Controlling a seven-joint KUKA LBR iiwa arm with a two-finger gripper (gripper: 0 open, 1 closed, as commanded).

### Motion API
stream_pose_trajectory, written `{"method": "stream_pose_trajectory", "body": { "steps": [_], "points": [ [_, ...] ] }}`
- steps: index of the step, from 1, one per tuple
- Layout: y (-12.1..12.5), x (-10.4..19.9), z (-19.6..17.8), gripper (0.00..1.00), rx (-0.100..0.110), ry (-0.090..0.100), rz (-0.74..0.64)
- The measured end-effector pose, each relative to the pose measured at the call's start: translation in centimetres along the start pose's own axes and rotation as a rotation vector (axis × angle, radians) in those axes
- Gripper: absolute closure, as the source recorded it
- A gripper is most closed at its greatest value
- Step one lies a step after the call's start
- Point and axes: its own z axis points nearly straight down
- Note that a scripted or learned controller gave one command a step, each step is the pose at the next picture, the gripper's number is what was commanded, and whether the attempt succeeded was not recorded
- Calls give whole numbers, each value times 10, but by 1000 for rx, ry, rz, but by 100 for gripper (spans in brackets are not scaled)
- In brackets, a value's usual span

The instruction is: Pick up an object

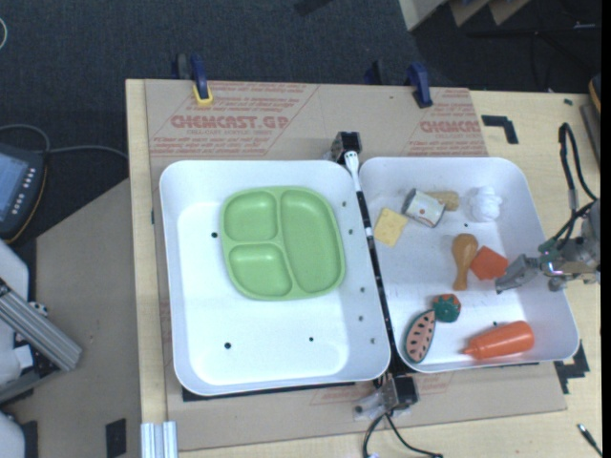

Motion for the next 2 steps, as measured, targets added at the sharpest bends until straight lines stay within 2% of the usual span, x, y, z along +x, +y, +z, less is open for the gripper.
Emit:
{"method": "stream_pose_trajectory", "body": {
  "steps": [2],
  "points": [
    [-4,6,87,0,-1,0,-1]
  ]
}}
